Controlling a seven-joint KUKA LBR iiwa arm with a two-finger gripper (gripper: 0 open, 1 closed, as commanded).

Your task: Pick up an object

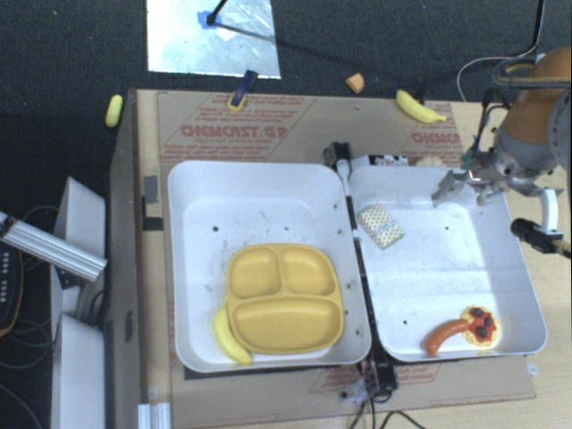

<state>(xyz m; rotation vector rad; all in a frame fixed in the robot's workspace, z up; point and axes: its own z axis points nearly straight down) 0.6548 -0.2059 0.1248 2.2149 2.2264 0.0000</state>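
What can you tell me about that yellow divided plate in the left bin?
The yellow plate looks like smooth moulded plastic with rounded corners. It has three compartments: two small ones at the far side, one wide one nearer the camera. It lies flat in the left bin, toward the near edge. A yellow banana rests against its near-left corner.

A banana lies on the bench behind the bins.

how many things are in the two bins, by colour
Yellow: 2 - divided plate, banana, both in the left bin
Orange: 1 - hot dog in the right bin
Pale patterned: 1 - small block, right bin
Multicoloured: 1 - pizza slice toy, right bin
Total: 5
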